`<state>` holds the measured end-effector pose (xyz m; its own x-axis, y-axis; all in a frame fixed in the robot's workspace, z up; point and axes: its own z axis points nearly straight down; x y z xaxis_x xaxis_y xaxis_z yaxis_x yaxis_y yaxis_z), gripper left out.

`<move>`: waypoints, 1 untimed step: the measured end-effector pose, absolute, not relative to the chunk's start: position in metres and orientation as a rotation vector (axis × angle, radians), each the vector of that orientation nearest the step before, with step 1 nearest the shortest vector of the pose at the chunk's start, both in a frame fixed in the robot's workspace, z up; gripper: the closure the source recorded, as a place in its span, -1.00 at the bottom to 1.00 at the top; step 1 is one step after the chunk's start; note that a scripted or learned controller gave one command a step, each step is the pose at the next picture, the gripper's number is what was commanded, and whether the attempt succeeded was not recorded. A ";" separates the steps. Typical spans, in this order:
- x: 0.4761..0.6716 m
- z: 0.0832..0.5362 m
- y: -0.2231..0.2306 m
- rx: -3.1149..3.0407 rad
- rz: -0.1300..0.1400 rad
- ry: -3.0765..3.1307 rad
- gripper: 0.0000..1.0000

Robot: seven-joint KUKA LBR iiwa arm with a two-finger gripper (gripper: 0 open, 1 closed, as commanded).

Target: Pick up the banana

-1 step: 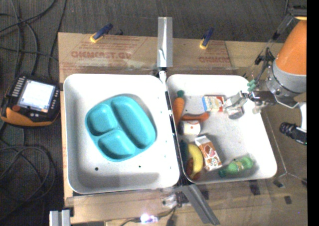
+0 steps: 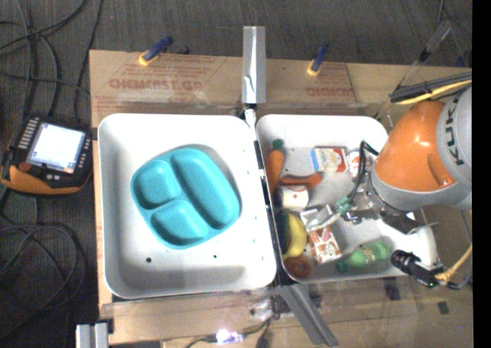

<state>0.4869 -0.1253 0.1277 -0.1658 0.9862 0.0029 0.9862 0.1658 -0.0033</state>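
The banana (image 2: 294, 236), yellow with a dark green end, lies along the left wall of the right bin (image 2: 370, 122), near its front. My gripper (image 2: 321, 217) hangs low over the middle of that bin, just right of and slightly behind the banana, above a small red and white carton (image 2: 325, 247). The arm's orange band (image 2: 414, 156) and grey wrist come in from the right. Nothing is visibly held.
Around the banana in the right bin are a carrot (image 2: 275, 164), a white cube (image 2: 294, 198), a brown item (image 2: 298, 266), a green bottle (image 2: 365, 256) and a milk carton (image 2: 328, 159). The left bin (image 2: 115, 185) holds a blue divided plate (image 2: 186, 195).
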 end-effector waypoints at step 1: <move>0.534 0.089 -0.133 -2.328 -0.006 -2.115 -1.00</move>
